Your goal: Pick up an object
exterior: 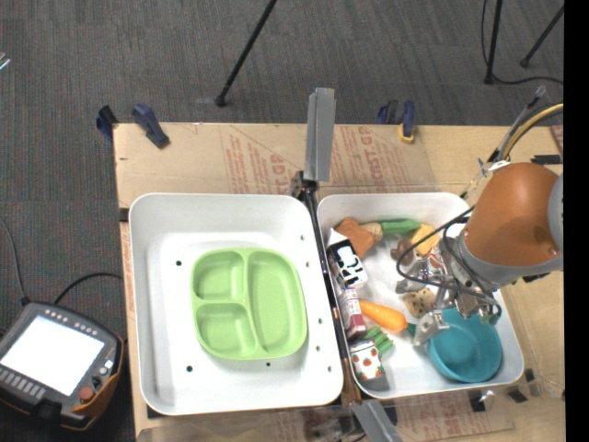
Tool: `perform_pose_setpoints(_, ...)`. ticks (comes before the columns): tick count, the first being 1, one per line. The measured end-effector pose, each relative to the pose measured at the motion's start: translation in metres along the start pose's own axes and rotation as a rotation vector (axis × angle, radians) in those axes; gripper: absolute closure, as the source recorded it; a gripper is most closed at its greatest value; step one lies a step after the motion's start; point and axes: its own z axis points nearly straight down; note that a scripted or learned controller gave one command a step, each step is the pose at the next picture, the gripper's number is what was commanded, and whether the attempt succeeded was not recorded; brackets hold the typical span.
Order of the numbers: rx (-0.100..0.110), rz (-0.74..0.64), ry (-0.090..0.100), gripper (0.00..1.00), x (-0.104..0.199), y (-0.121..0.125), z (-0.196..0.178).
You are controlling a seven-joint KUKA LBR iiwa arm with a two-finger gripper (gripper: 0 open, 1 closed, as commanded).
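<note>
- Green divided plate (248, 304) alone in the left bin (152, 247): stiff, light plastic, too broad and flat for an easy pinch.
- Carton with black-and-white label (348, 267) along the right bin's (405, 198) left wall: light, crushable.
- Carrot (383, 316) at the bin's centre, clear of neighbours: light, firm, likely smooth and prone to roll; best pinched across its middle.
- Teal bowl (467, 353) at five o'clock: rigid, thin rim offers a hold.
- Gripper (440, 304) low over the clutter at the bowl's eleven o'clock; fingers' spread impossible to tell, nothing seen pinched.
</note>
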Motion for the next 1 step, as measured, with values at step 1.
perform_pose_setpoints(1, 0.006, -0.006, -0.003, 0.00, -0.0122, 0.0817, -0.0019)
